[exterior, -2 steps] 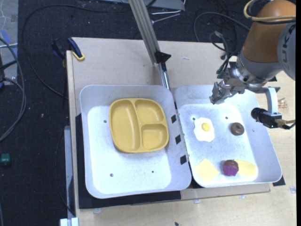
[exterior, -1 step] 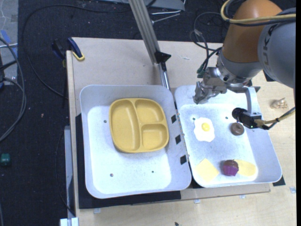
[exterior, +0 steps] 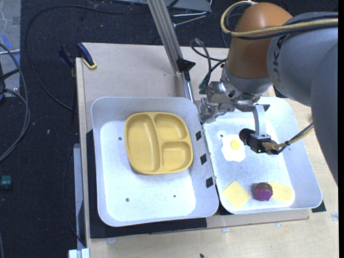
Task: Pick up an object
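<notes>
In the right bin (exterior: 301, 138) lie a fried-egg toy (exterior: 233, 149), a pale yellow cheese slice (exterior: 236, 193), a purple round piece (exterior: 262, 191) and a yellow flat piece (exterior: 283, 193) partly behind it. My gripper (exterior: 208, 110) hangs over the right bin's upper left corner, above and left of the egg. Nothing shows between its tips.
The left bin (exterior: 107, 192) holds a yellow divided plate (exterior: 159, 142). A slanted metal rail (exterior: 166, 31) runs down to the gap between the bins. Black clips (exterior: 204, 159) sit along the divider. The arm's bulk covers the right bin's far side.
</notes>
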`<state>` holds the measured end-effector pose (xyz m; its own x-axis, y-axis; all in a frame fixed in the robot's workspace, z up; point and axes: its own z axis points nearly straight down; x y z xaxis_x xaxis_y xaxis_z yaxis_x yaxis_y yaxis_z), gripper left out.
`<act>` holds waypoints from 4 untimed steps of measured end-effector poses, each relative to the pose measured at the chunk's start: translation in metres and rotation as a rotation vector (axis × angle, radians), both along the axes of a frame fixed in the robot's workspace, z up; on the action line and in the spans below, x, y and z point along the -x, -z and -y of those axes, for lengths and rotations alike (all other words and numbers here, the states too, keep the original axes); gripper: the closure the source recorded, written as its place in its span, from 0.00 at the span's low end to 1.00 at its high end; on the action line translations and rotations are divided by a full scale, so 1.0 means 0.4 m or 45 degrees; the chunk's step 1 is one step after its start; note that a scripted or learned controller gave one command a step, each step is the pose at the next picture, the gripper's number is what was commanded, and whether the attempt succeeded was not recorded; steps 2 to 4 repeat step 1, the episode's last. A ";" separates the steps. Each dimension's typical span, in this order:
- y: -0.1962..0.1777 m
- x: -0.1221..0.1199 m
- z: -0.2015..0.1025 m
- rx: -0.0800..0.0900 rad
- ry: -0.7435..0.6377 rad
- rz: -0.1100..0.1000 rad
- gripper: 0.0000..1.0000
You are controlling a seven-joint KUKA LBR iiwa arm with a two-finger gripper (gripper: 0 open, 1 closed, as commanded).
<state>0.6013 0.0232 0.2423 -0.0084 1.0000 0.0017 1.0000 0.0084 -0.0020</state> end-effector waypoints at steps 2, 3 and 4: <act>0.002 0.057 -0.129 0.001 0.001 -0.001 1.00; 0.002 0.057 -0.129 0.001 0.001 -0.001 1.00; 0.002 0.057 -0.129 0.001 0.001 -0.001 1.00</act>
